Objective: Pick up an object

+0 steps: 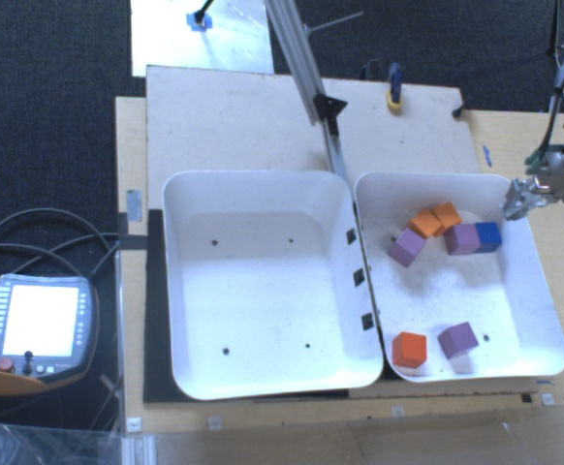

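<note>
The right bin (pixel 544 303) holds several small blocks. Near its back sit two orange blocks (pixel 435 221), a purple block (pixel 407 247), another purple block (pixel 462 238) and a blue block (pixel 488 235). Toward the front lie an orange block (pixel 410 349) and a purple block (pixel 457 339). My gripper (pixel 517 200) hangs at the bin's back right rim, just right of and above the blue block. Nothing shows between its fingers.
The left bin (pixel 180 260) stands beside the right one, with a divider wall between them. A slanted metal pole (pixel 297 46) crosses behind the bins. A teach pendant (pixel 35 332) with cables lies at the far left.
</note>
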`<move>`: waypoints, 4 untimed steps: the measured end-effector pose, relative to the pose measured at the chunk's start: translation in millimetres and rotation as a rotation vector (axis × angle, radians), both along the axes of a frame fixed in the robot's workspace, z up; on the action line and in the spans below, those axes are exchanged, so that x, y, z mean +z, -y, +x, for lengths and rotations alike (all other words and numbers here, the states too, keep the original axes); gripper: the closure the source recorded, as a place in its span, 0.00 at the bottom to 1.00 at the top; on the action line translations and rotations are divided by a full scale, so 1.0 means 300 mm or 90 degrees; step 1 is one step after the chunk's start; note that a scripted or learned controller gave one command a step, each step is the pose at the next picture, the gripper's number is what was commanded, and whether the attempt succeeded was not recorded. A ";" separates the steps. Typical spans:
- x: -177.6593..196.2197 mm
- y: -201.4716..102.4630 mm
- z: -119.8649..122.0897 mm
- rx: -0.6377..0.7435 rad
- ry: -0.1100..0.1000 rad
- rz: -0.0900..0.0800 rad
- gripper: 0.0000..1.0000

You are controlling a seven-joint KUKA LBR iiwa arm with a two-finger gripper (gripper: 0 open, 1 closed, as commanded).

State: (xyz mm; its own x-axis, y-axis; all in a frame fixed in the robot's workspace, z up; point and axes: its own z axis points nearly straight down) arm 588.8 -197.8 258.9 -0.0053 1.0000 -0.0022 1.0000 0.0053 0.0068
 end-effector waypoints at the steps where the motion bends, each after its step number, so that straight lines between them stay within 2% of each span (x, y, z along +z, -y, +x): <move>1: 0.010 -0.199 0.022 0.004 -0.003 0.002 1.00; 3: 0.018 -0.584 0.141 0.004 -0.002 0.003 1.00; 4: -0.037 -0.750 0.184 0.003 -0.003 0.002 1.00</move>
